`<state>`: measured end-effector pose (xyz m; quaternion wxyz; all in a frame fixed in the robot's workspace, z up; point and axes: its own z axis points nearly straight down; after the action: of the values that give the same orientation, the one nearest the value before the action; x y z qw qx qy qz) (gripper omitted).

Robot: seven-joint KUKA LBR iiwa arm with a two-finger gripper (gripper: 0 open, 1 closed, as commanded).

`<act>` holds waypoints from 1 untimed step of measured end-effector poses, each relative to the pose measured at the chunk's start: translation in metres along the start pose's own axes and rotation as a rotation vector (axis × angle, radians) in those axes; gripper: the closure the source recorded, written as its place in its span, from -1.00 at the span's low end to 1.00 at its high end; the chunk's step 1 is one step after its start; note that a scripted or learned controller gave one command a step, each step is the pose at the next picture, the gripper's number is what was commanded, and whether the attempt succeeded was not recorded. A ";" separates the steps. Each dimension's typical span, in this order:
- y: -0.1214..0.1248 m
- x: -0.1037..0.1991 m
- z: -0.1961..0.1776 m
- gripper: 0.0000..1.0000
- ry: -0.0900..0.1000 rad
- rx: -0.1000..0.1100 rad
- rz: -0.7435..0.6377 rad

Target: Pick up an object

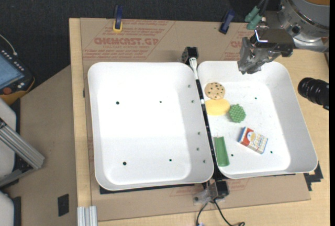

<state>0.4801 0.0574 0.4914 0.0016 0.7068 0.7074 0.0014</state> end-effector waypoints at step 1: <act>0.001 0.000 -0.010 1.00 0.000 -0.003 -0.001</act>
<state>0.4808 0.0578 0.5016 0.0027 0.7065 0.7077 0.0024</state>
